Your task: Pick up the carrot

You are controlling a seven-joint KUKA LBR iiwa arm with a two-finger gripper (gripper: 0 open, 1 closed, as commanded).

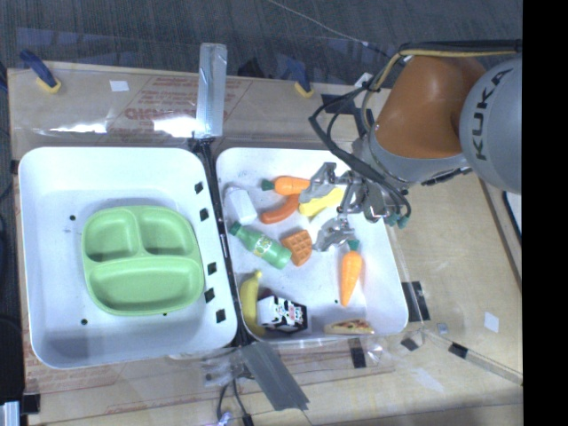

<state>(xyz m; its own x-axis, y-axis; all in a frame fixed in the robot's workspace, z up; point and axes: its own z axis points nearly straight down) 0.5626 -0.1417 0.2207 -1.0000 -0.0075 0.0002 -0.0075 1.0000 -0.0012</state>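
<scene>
The carrot (351,275), orange with a green top, lies in the right bin (390,238) near its right wall, tip pointing toward the front. My gripper (329,207) hangs just behind and left of it, open, with one finger (323,179) at the back and the other (336,234) close to the carrot's green end. A yellow toy piece (319,202) lies between the spread fingers, not clamped. A second orange, carrot-like toy with a green tip (291,185) rests further back.
The right bin also holds an orange sausage-like piece (280,209), a white item (240,207), a green bottle (262,245), a waffle (298,247), a banana (250,302), a small carton (284,313) and a pizza slice (348,327). A green divided plate (140,260) sits in the left bin (35,202).
</scene>
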